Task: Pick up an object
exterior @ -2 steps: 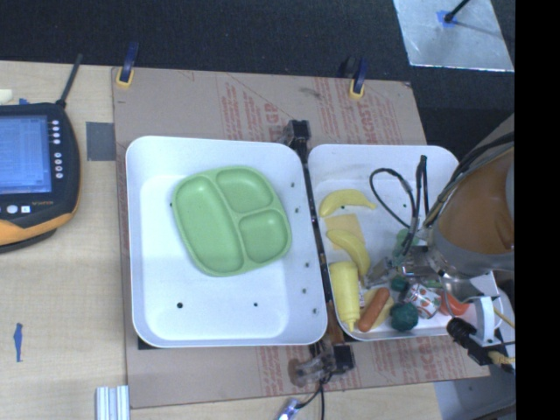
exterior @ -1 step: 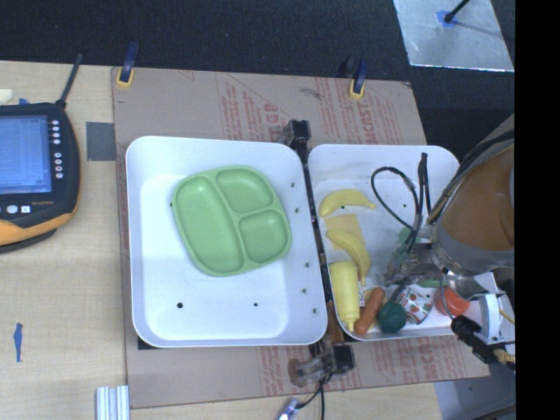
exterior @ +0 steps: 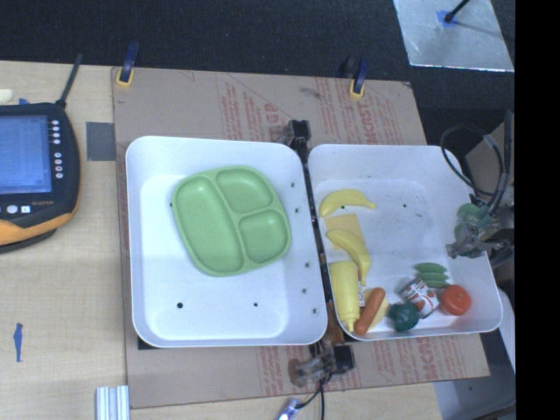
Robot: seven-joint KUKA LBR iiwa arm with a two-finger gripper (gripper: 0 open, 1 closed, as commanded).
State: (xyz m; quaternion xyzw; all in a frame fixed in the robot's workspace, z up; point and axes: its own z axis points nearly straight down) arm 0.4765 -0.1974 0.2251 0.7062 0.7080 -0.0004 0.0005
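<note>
The tool [exterior: 477, 234] hangs over the right bin's [exterior: 394, 169] right rim; its state I cannot tell. 2 bananas [exterior: 346, 203] and a tomato [exterior: 455, 300] lie inside.

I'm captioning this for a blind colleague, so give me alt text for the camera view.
Two shallow white bins sit side by side on a bench: the left bin holds a green divided plate, the right bin toy food including bananas, a carrot and a tomato. The gripper hangs at the right bin's right edge.
</note>
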